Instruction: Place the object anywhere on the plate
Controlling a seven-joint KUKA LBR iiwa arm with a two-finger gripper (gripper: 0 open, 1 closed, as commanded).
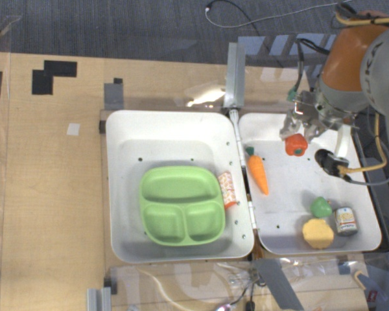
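Green plate (181,214) one; carrot (257,172) one; tomato (295,145) one.

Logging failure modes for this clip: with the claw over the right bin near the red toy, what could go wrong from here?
The red tomato-like toy sits right under the claw, but a firm hold is not evident, so it may drop.

The green plate is in the other bin, so the carry must clear the divider.

The small packet at the plate's right edge could get knocked.

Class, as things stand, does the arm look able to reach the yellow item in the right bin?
Probably yes: the yellow item lies uncovered near the right bin's front, though the green piece and small can crowd it.
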